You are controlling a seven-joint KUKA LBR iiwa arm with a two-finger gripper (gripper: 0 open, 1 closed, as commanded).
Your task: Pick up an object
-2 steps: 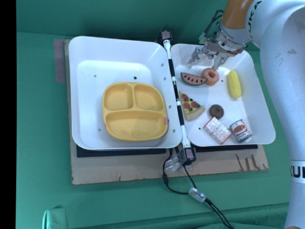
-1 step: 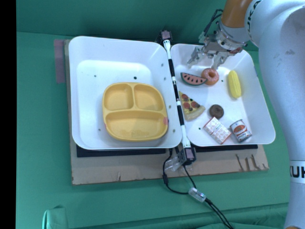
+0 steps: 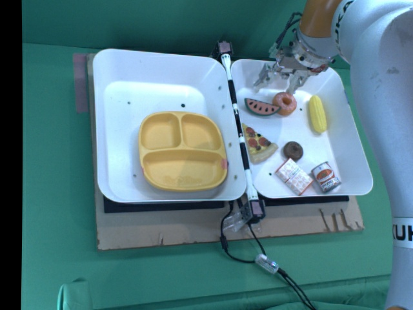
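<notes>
My gripper (image 3: 282, 80) hangs over the back of the right bin (image 3: 361, 173), fingers spread open with nothing between them. Just below it lie a glazed orange donut (image 3: 284, 103) and a watermelon slice (image 3: 261, 107). A yellow corn cob (image 3: 317, 113) rests to the right of the donut. Nearer the front sit a pizza slice (image 3: 258, 143), a chocolate donut (image 3: 293, 150), a small red-and-white box (image 3: 294, 176) and a small can (image 3: 326, 177).
The left bin (image 3: 116, 82) holds a yellow divided plate (image 3: 182, 151). A black-and-white bar (image 3: 236, 118) runs between the two bins. Cables (image 3: 258, 254) trail off the bench's front edge. The arm's grey body (image 3: 387, 108) rises along the right side.
</notes>
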